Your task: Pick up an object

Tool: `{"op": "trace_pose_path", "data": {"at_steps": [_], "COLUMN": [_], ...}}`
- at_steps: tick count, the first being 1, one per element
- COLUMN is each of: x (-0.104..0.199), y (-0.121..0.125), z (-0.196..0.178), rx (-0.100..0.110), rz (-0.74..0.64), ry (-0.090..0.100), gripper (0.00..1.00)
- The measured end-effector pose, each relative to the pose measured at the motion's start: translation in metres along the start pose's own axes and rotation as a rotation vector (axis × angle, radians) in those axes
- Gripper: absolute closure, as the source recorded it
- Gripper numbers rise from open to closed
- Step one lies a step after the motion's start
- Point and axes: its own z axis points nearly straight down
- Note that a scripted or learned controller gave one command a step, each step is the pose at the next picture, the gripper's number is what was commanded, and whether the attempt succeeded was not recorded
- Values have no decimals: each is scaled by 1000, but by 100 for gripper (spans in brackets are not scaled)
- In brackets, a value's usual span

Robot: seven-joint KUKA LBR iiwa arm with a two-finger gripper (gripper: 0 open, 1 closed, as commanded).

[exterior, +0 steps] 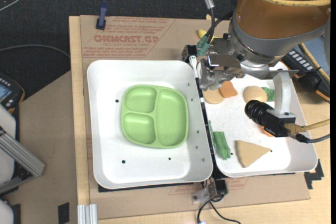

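My gripper (210,80) hangs low over the far left corner of the right bin (299,157), under the arm's grey wrist and orange band. Just below it lie a flat tan round piece (214,96) and an orange piece (228,90), very close to the gripper's tip. A tan ball-like item (255,94) and a small green item (270,94) sit to their right. Nearer the front are a green pickle-like strip (221,145) and a tan wedge (251,152). Nothing shows as held.
The left bin (105,160) holds a light green divided plate (155,115). A black cylinder with a cable (265,117) and a white bracket (283,94) hang over the right bin's middle. The bins' shared wall runs right beside the gripper.
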Motion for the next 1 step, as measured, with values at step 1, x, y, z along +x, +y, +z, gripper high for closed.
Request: {"op": "trace_pose_path", "data": {"at_steps": [1], "x": [72], "y": [-1], "z": [20], "rx": [11], "rz": [-5], "ry": [-1], "gripper": [100]}}
